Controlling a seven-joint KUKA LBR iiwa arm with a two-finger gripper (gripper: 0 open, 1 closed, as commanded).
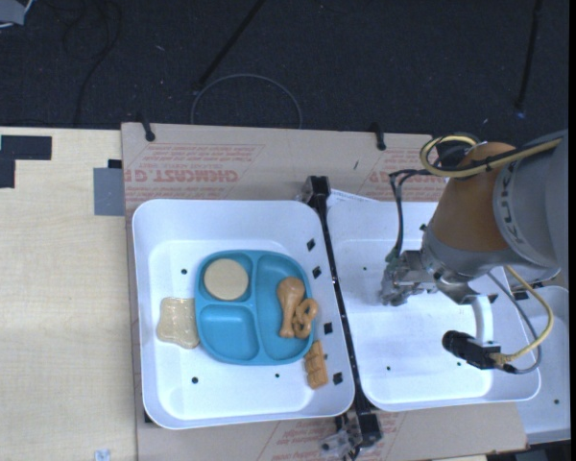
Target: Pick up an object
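Reaching in: grey arm with orange band (pixel 470 209) comes from the right, bent down over the right shallow white plastic bin (pixel 432 392).
Gripper: two-finger metal gripper (pixel 396 289) sits low in the right bin's left half, near the black divider clamp (pixel 331 286) between the bins.
Hand state: cannot tell whether it is spread or pressed together, too small and dark at the tip; nothing visible pinched.
Cables: black and yellow cables (pixel 518 339) loop off the wrist; a black cylindrical part (pixel 472 350) hangs over the right bin's near side.
Left bin: left shallow white plastic bin (pixel 173 224) holds all the objects, well apart from the gripper.
Tray: blue three-compartment plastic plate (pixel 238 336) in the middle of the left bin.
Plate far-left compartment: round tan cracker-like disc (pixel 225 279).
Plate right compartment: tan drumstick-shaped toy (pixel 290 301) with a brown pretzel-shaped toy (pixel 306 317) touching its right side.
Plate near-left compartment: bare blue.
Left of plate: pale beige toast-shaped piece (pixel 178 322) on the bin floor, touching the plate edge.
Near-right of plate: small orange-brown lumpy piece (pixel 316 364) on the bin floor, just beside the plate rim, close to the divider.
Under bins: brown cardboard sheet with red print (pixel 202 166) on the light wooden bench (pixel 48 305).
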